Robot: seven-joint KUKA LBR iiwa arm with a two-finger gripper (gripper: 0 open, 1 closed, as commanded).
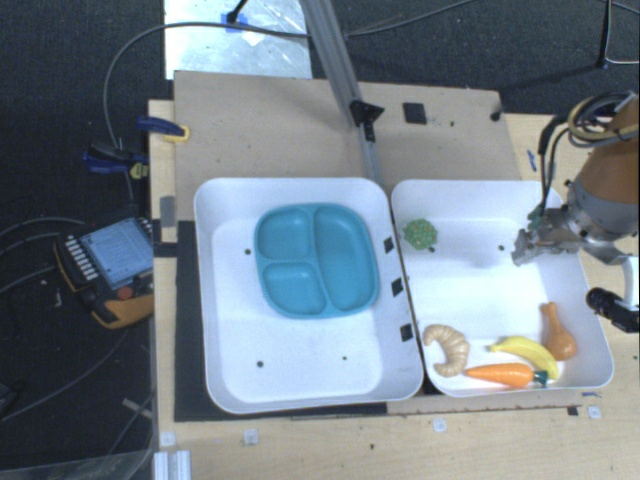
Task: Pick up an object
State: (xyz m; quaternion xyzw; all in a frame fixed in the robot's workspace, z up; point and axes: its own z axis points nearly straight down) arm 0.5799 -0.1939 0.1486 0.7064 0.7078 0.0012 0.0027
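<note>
The bin point(300, 363) next over from my gripper point(528, 248) has a blue divided plate point(318, 260) sitting in it. Well past that, off the bench, a handheld controller point(108, 268) lies on dark carpet. Blue clamps point(155, 128) bite the cardboard sheet point(270, 128) at its far corner, and a grey pole point(335, 48) slants across it.

Colours you see, both bins
White bins point(300, 388); blue plate point(316, 260); green ball point(420, 233); orange carrot point(500, 374); yellow banana point(522, 349); tan croissant point(447, 347).
</note>
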